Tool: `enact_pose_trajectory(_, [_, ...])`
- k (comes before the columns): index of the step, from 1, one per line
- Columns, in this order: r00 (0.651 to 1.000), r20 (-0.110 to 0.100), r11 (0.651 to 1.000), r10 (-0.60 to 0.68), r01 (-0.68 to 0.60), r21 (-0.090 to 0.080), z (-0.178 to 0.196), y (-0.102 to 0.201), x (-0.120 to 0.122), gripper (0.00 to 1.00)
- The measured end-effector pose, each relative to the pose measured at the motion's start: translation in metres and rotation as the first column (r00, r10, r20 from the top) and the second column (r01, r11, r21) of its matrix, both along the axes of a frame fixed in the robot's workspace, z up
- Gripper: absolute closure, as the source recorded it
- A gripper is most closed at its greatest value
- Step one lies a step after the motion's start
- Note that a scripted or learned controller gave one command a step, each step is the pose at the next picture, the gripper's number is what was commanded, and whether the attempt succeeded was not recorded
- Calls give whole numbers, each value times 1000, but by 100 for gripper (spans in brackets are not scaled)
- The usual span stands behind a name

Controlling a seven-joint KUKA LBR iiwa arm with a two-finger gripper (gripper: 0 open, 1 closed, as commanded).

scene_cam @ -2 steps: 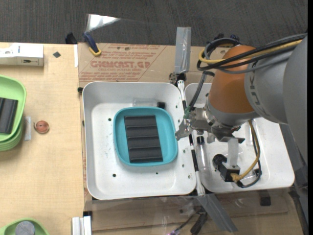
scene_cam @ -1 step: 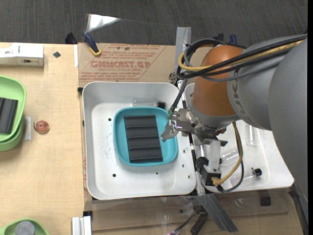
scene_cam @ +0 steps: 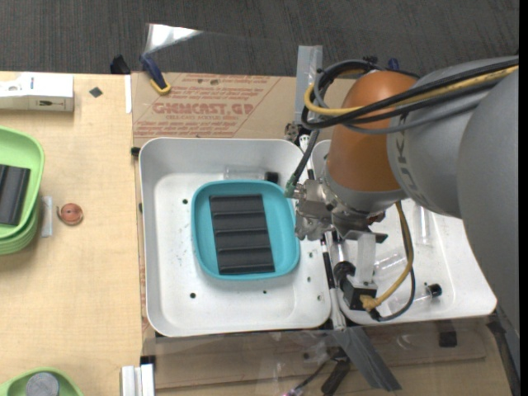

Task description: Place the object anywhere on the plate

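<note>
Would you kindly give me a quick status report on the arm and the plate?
End effector over seam between bins, grip state unclear. Teal plate in left bin, dark ridged block on it. Nothing blocking the plate.

A teal plate (scene_cam: 285, 221) sits in the left bin (scene_cam: 165, 246), with a dark ribbed slab (scene_cam: 241, 233) lying flat on it. The arm (scene_cam: 429, 139), grey with an orange band, hangs over the seam between the 2 bins, its tool (scene_cam: 342, 258) above the right bin (scene_cam: 462, 279) beside the plate's right edge. A green tray (scene_cam: 21, 192) rests on the wooden worktop (scene_cam: 74, 304) at far left.
</note>
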State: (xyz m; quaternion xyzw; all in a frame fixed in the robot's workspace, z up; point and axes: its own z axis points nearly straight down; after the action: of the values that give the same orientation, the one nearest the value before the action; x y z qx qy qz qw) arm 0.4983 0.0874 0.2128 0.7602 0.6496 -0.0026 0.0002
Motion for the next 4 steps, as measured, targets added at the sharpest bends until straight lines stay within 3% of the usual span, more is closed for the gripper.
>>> enact_pose_trajectory(1, [1000, 0, 1000, 0, 0, 0, 0, 0, 0, 0])
enact_pose_trajectory(2, [1000, -2, 1000, -1, 1, -2, 8, -2, 1, 100])
enact_pose_trajectory(3, [1000, -2, 1000, -1, 1, -2, 8, -2, 1, 0])
enact_pose_trajectory(4, [997, 0, 997, -79, 79, 1, 45, -33, 20, 0])
